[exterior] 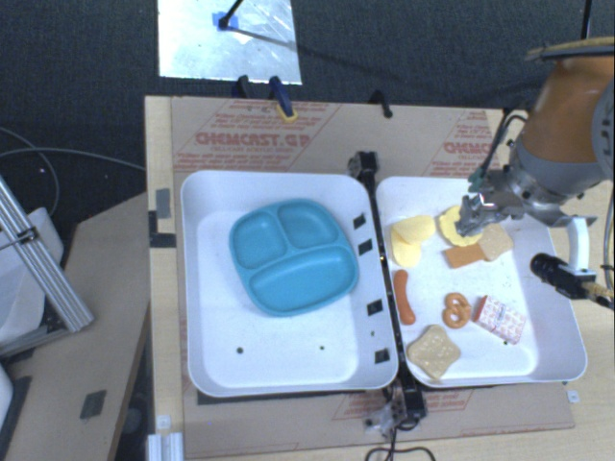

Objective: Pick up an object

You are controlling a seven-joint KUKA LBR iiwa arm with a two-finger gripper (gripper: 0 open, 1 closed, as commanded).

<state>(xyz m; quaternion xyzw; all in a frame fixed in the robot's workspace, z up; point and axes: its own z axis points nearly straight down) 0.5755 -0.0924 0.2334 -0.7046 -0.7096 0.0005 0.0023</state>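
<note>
- Progress: nothing lifted yet. The gripper (pixel 469 221) is down in the right bin (pixel 557 353), at a yellow slice (pixel 450 225) beside an orange cracker (pixel 463 255).
- Grip: whether it is released or clenched, I cannot tell.
- Candidates, all lying in the right bin: pretzel (pixel 455 309), sausage (pixel 404 296), toast (pixel 433 351), red-patterned packet (pixel 500 318).
- Left bin (pixel 207 257): blue divided plate (pixel 293 254).
- Writing: the board (pixel 317 128) under the bins reads "CHEMCAST".

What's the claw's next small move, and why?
Probably a short descent straight down. The claw sits over the yellow round slice at the back of the right bin, with the orange slab beside it; nothing visibly sits between its tips yet.
</note>
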